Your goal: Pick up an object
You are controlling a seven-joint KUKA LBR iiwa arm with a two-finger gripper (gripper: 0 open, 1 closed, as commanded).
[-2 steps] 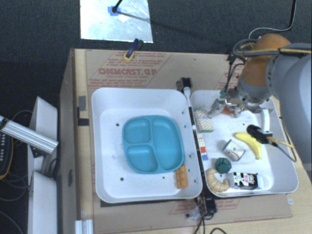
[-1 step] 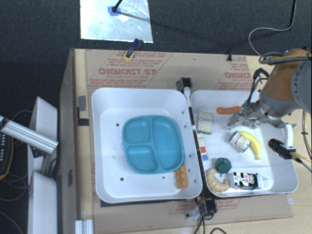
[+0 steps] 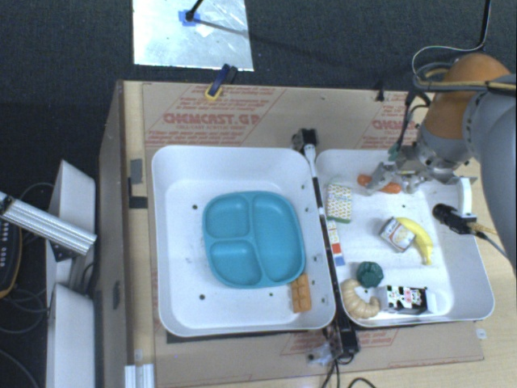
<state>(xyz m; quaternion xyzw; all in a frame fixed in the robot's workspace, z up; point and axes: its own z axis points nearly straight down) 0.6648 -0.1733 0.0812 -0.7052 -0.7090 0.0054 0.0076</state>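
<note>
My gripper [image 3: 397,178] is low over the back of the right bin [image 3: 477,285], reaching in from the right. Its jaws stand open, spread on either side of an orange carrot-like piece [image 3: 373,183] that lies on the bin floor and sticks out to the left. Part of that piece is hidden under the fingers [image 3: 384,171]. Nearer the front lie a small can [image 3: 396,234] and a yellow banana [image 3: 421,240] side by side.
The right bin also holds a patterned packet [image 3: 339,203], a dark green lump [image 3: 370,273], a croissant [image 3: 359,298] and a black-and-white carton [image 3: 406,299]. In the left bin [image 3: 174,184] are a blue divided plate [image 3: 253,238] and a brown waffle piece [image 3: 300,294].
</note>
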